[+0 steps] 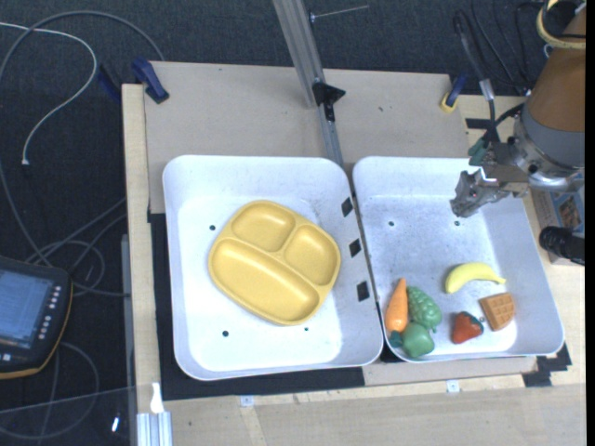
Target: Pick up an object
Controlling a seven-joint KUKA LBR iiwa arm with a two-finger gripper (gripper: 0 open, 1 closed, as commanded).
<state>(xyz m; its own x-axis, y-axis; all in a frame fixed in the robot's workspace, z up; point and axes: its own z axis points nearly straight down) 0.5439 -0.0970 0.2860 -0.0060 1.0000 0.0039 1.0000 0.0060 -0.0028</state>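
The pincer (pixel 468 200) is positioned over the upper part of the right bin (pixel 423 189); whether it is open or closed cannot be told, as it is seen too small. Nothing is seen held. A banana (pixel 472 276), carrot (pixel 398 306), green vegetables (pixel 421 321), strawberry (pixel 466 327) and waffle (pixel 497 310) are grouped at the bin's near end. A yellow divided plate (pixel 274 261) is placed in the left bin (pixel 186 249).

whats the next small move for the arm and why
Probably shift the end effector toward the view's bottom and lower it over the banana. It hangs over the upper part of the right bin, apart from the toys, and the banana lies nearest, with room around it.
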